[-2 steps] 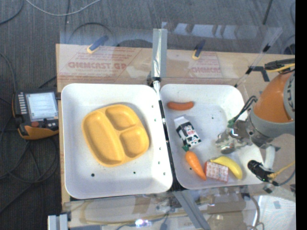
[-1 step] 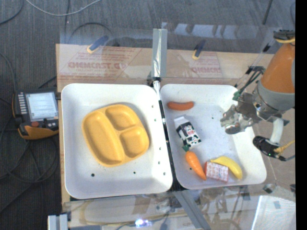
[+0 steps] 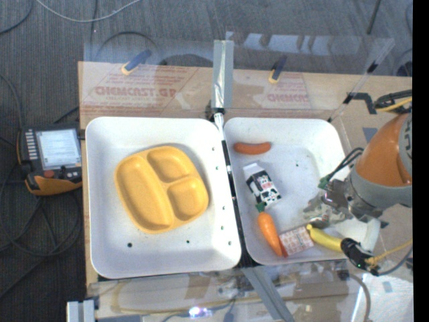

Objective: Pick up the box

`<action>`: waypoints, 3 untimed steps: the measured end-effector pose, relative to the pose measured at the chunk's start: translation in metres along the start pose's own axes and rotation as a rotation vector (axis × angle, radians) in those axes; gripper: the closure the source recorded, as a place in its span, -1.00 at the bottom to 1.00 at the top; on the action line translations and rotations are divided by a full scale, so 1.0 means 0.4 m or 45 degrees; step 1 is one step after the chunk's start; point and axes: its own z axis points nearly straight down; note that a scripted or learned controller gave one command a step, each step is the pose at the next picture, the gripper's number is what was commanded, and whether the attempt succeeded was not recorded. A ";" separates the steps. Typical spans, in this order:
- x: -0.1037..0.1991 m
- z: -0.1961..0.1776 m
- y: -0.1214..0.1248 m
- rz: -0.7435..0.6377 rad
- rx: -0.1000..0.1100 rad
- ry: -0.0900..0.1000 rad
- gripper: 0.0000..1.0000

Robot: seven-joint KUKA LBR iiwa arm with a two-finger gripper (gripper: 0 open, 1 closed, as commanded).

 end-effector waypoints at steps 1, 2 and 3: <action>0.000 0.000 0.000 0.000 0.000 0.000 -1.00; 0.078 0.038 -0.022 0.059 -0.032 -0.008 -1.00; 0.157 -0.462 -0.034 0.215 -0.006 -0.009 -1.00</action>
